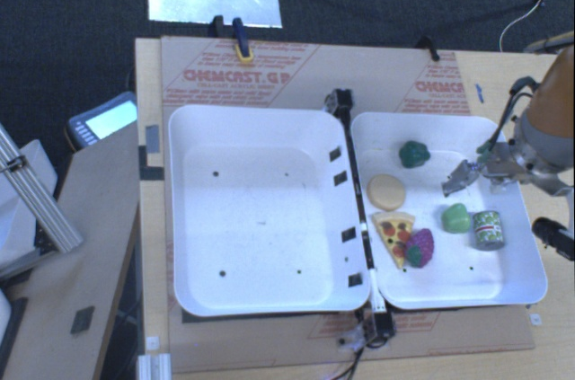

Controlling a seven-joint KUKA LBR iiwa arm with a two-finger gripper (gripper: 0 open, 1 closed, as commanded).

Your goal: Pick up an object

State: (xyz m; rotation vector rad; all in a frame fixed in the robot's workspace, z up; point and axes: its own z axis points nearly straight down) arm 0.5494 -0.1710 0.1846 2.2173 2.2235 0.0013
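My pincer hangs open and empty at right of frame, over the right bin, which holds six objects: broccoli, cookie, pizza slice, grapes, green pepper, one can.

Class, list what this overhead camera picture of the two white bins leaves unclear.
- Gripper: too small and blurred in the camera view to tell its state.
- Grey arm with orange band: cut off by the right edge.
- Small can with green label: label print too small to read.
- Purple berry-shaped toy: covers part of the pizza-slice toy.
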